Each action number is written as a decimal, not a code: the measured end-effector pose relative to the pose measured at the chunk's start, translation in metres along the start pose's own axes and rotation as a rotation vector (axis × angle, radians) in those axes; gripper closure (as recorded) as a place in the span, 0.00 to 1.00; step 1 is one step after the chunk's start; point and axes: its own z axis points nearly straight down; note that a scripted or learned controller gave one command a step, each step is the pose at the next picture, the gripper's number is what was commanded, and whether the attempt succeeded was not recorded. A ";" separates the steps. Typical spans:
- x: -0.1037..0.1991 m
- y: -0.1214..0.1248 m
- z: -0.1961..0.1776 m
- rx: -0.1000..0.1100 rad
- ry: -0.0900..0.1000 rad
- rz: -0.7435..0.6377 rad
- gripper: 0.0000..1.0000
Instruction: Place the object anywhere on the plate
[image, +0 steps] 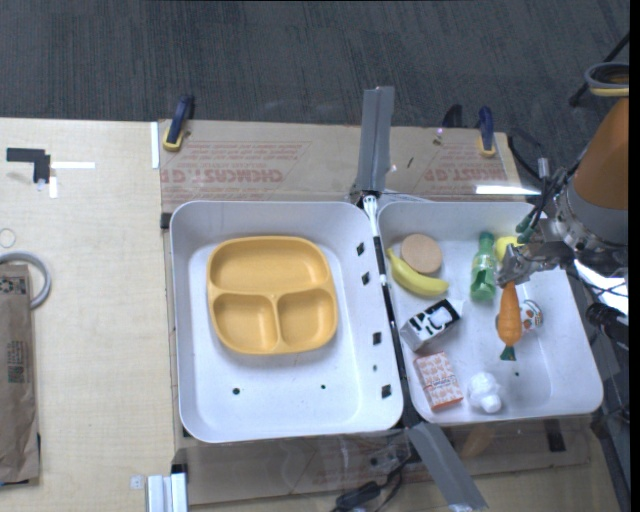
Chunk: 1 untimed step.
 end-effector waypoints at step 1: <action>0.065 0.029 0.034 0.002 0.001 0.009 1.00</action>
